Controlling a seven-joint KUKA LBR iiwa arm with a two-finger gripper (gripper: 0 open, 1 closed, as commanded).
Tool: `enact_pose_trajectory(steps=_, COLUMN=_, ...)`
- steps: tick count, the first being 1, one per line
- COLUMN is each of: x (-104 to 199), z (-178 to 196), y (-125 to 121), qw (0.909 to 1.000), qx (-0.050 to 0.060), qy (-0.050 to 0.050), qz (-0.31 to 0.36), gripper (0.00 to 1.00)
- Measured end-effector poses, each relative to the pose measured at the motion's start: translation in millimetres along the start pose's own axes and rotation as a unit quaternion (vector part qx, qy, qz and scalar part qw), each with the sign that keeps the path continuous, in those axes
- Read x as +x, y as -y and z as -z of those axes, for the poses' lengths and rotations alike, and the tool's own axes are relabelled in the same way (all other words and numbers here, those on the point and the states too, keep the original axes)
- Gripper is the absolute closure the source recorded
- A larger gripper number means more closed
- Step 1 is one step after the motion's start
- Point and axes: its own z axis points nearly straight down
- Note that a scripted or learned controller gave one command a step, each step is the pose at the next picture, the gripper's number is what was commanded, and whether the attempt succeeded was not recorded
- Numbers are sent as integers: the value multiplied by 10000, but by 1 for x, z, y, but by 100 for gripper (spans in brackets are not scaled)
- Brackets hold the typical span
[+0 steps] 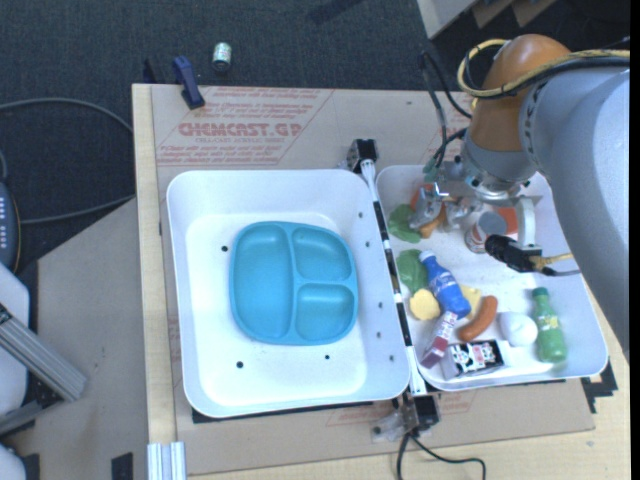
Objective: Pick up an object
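My gripper (452,206) is down in the far end of the right bin (585,353), below the orange band of the arm (520,63). It hangs right over a green leafy piece (404,224) and an orange piece (431,224). Something red (511,218) shows behind the wrist. Further toward the front lie a green lump (410,265), a blue bottle (446,284), a yellow lemon (425,306), a brown sausage (481,316), a white ball (518,328), a green bottle (548,328), a maroon packet (440,344) and a black-and-white box (478,357).
The left bin (200,358) holds a blue divided plate (295,281). The big grey arm covers the right bin's far right corner. Cables (440,98) run along the bench behind the bins. A blue clip (187,81) lies at the bench's far left.
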Motion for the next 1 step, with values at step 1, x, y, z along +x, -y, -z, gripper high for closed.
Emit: enact_pose_trajectory(steps=1, x=63, z=95, y=28, qw=9996, qx=-286, qy=24, qz=18, gripper=100)
